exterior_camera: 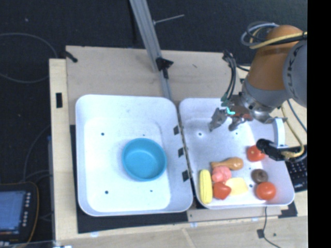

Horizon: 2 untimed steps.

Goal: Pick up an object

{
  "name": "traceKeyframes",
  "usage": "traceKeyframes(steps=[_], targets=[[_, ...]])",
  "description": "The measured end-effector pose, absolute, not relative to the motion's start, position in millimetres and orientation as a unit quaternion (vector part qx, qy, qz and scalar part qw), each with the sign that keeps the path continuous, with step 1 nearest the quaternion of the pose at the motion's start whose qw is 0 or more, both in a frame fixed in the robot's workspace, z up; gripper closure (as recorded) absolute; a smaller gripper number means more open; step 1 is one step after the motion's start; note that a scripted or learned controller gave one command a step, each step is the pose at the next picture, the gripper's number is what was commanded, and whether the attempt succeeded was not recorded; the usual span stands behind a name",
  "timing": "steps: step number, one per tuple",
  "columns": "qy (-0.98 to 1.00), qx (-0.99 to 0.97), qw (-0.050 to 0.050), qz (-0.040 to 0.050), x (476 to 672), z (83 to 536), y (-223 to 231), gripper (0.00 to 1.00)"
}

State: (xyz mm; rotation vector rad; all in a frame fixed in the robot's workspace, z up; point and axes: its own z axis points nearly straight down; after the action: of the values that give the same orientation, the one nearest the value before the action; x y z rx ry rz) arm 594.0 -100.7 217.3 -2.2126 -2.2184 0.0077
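Dark floor surrounds a pale bench (114,66) that bears two white bins side by side. No single object is named for the pick, so the candidates are the play foods clustered in the near end of the right bin (199,112). Taking the pink piece (222,174) as the landmark: a corn cob (205,185) lies just to its left, a brown sausage-like piece (231,164) touches it from above, a red piece (221,191) sits just below it, and a yellow piece (238,186) is at its lower right. Farther right are a dark brown ring (259,175) and a red tomato (266,190), with another red piece (254,153) up and to the right.

Up from the pink piece, over bare bin floor, hangs the gripper (226,120); its two fingers stand spread apart with nothing between them. I judge this to be the approach step, with no grasp made yet. The next move calls for travelling toward the cluster, picking one item with room around it, perhaps the tomato, and descending squarely over it.

Well to the left of the pink piece, a blue bowl (144,159) sits in the left bin (93,112).
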Motion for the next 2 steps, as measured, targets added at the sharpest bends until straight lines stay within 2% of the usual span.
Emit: traceKeyframes(steps=[1,2], targets=[[-0.708,-0.706,0.001,-0.0005,595.8,222,-101,0.00],[-0.707,-0.707,0.002,0.0031,585.8,163,-104,0.00]])
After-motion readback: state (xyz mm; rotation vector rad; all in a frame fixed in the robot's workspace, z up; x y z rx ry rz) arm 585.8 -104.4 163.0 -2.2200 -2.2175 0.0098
